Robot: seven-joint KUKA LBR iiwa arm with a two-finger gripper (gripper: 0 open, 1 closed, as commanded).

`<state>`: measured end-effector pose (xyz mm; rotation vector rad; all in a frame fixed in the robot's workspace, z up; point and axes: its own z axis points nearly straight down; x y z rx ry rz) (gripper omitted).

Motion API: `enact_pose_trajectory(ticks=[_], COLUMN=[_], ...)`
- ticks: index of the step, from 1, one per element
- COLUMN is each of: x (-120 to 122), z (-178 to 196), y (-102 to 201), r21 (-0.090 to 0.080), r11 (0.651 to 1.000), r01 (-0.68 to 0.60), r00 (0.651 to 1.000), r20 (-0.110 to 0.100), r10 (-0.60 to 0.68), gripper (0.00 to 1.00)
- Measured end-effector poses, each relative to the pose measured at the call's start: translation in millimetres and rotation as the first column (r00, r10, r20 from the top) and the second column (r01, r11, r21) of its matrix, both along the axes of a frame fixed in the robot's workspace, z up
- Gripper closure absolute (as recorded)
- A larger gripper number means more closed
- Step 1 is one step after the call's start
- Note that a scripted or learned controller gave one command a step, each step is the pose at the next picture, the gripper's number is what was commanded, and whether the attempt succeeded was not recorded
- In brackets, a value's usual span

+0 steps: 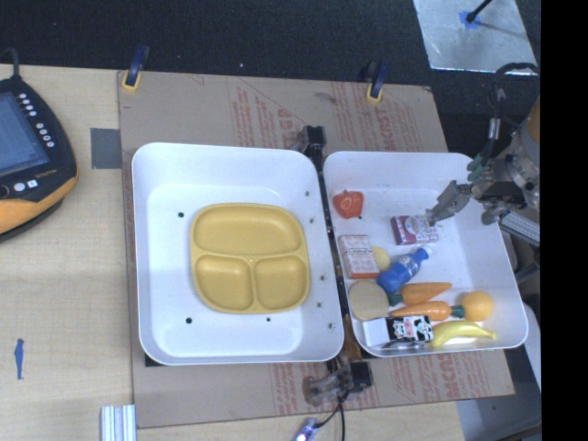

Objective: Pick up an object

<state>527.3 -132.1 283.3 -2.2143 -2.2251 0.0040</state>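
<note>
Your arm reaches in from the right edge of the camera view, its wrist low and angled down toward the left. The gripper hangs at the end, pointing down and left. Whether it is spread or closed, you cannot make out here.

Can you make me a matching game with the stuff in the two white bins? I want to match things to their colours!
Things:
1. divided tray
2. bottle
3. carrot
4. banana

Colours and places:
A. orange, in the right bin
B. bright yellow, at the near edge of the right bin
C. tan yellow, in the left bin
D. blue, in the right bin

Pairs: 1-C, 2-D, 3-A, 4-B
</note>
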Motion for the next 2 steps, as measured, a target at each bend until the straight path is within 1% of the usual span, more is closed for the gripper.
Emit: enact_pose_trajectory(ticks=[1, 2], x=[65, 71], z=[-146, -189], y=[21, -8], r21=[-0.001, -0.001], r11=[1.000, 1.000], r01=[-0.001, -0.001], r00=[1.000, 1.000], r20=[-0.004, 0.003], r10=[0.001, 0.001], gripper=[0.00, 0.00])
